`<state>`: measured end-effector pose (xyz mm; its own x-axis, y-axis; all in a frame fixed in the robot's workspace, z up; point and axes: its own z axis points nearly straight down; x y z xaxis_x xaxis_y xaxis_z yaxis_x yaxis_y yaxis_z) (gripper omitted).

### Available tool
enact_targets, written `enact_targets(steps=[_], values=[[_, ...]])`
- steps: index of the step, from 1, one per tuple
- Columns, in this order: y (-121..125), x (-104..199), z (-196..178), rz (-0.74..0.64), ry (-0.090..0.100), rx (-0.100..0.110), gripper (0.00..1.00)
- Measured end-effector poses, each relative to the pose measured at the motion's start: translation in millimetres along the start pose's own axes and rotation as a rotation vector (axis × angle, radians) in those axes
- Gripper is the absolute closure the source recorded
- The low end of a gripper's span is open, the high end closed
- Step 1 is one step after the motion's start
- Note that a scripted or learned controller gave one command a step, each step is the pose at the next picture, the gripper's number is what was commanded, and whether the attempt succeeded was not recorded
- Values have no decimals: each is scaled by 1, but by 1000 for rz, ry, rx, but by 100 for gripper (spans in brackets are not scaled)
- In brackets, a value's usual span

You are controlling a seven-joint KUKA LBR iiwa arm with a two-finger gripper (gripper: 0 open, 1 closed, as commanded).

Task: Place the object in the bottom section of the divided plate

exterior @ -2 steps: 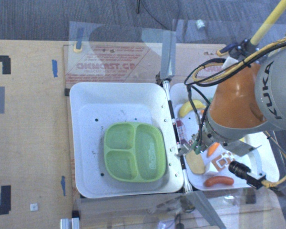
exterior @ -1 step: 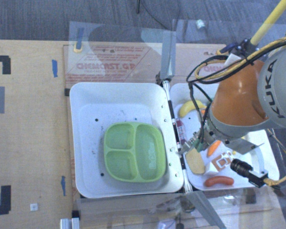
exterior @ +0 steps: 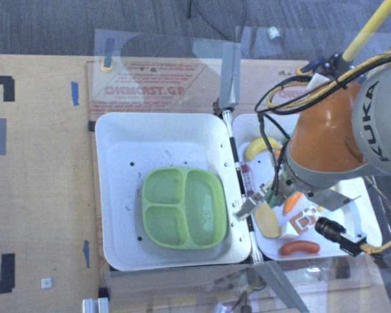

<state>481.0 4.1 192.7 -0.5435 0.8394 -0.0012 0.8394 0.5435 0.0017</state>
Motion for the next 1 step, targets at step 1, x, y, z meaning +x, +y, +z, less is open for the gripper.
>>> enact_targets(steps=[1], values=[[25, 33, 46, 58, -21, -3, 0]])
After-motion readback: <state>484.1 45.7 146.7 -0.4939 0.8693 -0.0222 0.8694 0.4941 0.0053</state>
